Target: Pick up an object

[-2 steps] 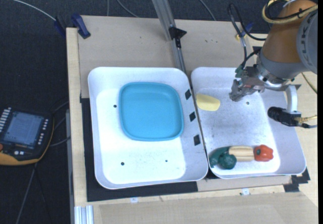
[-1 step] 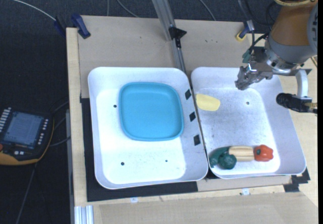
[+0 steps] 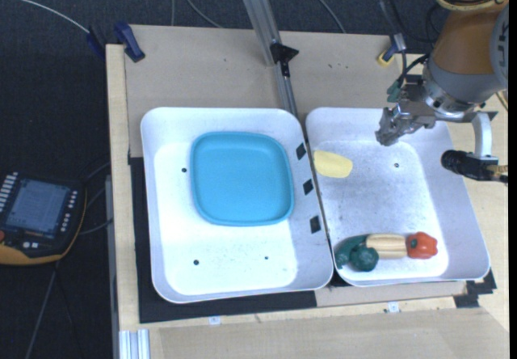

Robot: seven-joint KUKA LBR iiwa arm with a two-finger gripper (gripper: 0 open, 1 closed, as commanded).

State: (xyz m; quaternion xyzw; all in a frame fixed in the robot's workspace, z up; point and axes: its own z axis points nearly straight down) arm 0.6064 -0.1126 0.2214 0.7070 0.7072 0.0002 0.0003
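Up over the right white bin [image 3: 452, 212], the tool [image 3: 390, 133] hangs above its far end; whether it is open, I cannot tell. Below, a pale yellow lump [image 3: 333, 164] lies near the bin's left wall, untouched.

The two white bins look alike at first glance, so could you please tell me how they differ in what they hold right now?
The left bin holds one thing, a blue plate covering much of its floor; the right bin holds several small things. Those are a yellow piece near its left wall and a green, tan and red cluster by its near edge. The hand hangs over the right bin, not the left. Both are shallow and white.
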